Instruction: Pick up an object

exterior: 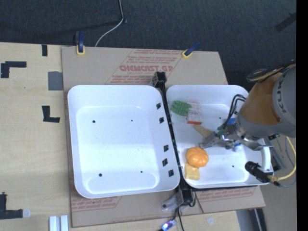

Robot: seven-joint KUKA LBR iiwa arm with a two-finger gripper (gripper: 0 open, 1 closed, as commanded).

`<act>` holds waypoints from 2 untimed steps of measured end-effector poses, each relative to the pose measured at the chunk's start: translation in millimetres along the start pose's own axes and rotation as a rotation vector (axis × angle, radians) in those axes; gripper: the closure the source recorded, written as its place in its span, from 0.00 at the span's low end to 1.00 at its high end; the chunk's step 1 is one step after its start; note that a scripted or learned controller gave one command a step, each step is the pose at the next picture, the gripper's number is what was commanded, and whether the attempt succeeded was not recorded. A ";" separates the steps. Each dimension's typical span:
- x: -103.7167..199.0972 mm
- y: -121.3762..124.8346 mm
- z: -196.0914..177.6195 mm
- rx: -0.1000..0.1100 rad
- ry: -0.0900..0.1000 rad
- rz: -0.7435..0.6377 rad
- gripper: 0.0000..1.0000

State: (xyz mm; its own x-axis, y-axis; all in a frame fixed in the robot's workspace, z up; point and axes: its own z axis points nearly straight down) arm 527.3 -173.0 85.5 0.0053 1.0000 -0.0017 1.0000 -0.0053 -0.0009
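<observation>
In the right bin [219, 93] lies an orange ball-like object [197, 157] near the front left. A pale yellow block [192, 173] sits just below it. A green textured piece [181, 108] and a white and red packet [194, 114] lie at the back left, with a tan strip [203, 130] near them. My gripper [208, 140] reaches in from the right, low over the bin floor just right of and above the orange object. Its fingers point left and nothing shows between them.
The left bin [115, 138] stands beside the right one, split from it by a black divider [166, 129]. Both rest on a cardboard sheet [144, 66] clipped at the back. The arm's orange band [260, 102] hangs over the right bin's right rim.
</observation>
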 end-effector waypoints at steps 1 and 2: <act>2.0 100.3 -109.0 -0.018 -0.004 -0.011 0.00; 23.5 62.7 6.3 0.003 0.001 -0.006 0.00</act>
State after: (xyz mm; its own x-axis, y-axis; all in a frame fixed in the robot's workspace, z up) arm 590.1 -149.9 79.1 -0.0012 1.0000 -0.0003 1.0000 0.0012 -0.0043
